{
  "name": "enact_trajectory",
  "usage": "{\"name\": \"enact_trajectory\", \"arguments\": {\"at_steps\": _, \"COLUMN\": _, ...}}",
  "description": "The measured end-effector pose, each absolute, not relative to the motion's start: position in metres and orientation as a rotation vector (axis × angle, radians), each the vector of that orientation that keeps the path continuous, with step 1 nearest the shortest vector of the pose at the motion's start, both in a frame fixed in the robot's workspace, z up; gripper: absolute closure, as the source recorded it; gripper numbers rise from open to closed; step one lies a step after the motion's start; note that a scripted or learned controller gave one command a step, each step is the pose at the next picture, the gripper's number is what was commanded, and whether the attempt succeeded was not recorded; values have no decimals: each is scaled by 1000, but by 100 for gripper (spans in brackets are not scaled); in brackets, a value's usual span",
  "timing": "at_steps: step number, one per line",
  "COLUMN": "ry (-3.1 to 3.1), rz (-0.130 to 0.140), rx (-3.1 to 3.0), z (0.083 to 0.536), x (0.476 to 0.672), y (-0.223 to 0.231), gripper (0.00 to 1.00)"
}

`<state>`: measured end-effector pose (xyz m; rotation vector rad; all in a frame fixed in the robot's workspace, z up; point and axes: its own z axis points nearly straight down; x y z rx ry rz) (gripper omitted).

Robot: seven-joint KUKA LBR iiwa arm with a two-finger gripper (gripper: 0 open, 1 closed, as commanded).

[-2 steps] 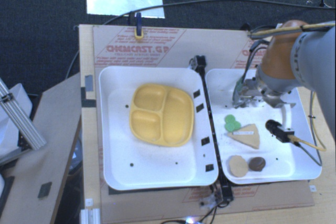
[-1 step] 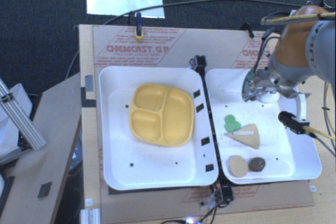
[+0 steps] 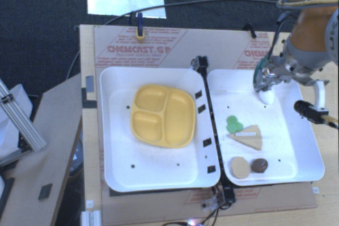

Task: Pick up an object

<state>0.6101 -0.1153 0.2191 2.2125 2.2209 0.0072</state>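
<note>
Claw [image 3: 264, 83], grip state indiscernible, hangs over the right bin [image 3: 296, 129], far from the wedge [image 3: 248, 138] and cookies [image 3: 249, 166]; descending here risks grasping nothing.

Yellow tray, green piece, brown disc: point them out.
yellow tray [image 3: 163, 115], camera view, centre where its dividers meet
green piece [image 3: 233, 125], camera view, middle of its top face
brown disc [image 3: 259, 165], camera view, centre of its top
</note>
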Motion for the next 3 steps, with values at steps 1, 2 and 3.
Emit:
{"name": "enact_trajectory", "arguments": {"at_steps": 1, "ry": 2225, "rz": 3, "rx": 2215, "z": 243, "x": 611, "y": -115, "gripper": 100}}
{"name": "enact_trajectory", "arguments": {"at_steps": 2, "ry": 2232, "rz": 5, "rx": 2210, "z": 250, "x": 610, "y": -59, "gripper": 100}}
{"name": "enact_trajectory", "arguments": {"at_steps": 3, "ry": 2232, "rz": 3, "rx": 2212, "z": 254, "x": 605, "y": -10, "gripper": 100}}
